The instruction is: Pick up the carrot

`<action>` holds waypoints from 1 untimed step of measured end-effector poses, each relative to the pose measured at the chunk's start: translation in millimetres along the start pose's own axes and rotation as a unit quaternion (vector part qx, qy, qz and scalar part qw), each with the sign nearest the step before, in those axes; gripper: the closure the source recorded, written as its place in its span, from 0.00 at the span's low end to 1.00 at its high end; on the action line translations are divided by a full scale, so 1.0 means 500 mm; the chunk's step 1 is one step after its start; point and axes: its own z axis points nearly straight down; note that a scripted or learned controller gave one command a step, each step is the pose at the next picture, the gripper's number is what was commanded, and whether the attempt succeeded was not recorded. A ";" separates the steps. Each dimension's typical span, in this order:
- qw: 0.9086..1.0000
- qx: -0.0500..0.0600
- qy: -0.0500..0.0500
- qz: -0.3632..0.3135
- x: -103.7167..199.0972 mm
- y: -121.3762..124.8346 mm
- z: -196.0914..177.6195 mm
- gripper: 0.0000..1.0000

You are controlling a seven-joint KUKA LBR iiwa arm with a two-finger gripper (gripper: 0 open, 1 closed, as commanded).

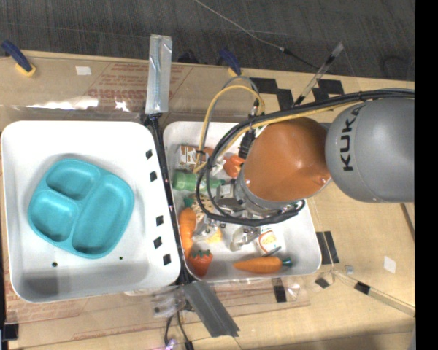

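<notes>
Carrot (258,265) is what I am after, and I see it lying on its side near the front edge of the right bin (306,233), its thin tip pointing toward the right wall. From biggest to smallest, I start with the arm (369,148): it comes in from the right, and its orange band (283,160) hangs over the middle of the right bin, hiding much of what lies below. The gripper (237,228) sits under that band, above the clutter, and I cannot tell how it stands from this angle; I see nothing held. The left bin (22,148) carries a teal tray (80,206) with three compartments, resting tilted on the bin floor. Both bins stand on a bench (365,316), touching along their shared wall. In the right bin I also see a second orange piece (186,228), standing lengthwise against the left wall, and just below it a red strawberry (200,261) with a green top, well to the left of the carrot. A green item (184,181) lies near the left wall further back. A small white item with an orange mark (269,240) sits just behind the carrot, close to it. Black and yellow cables (223,108) loop from the arm across the back of the bin.
</notes>
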 end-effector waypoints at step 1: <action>1.000 0.001 -0.004 -0.004 -0.011 0.000 -0.019 1.00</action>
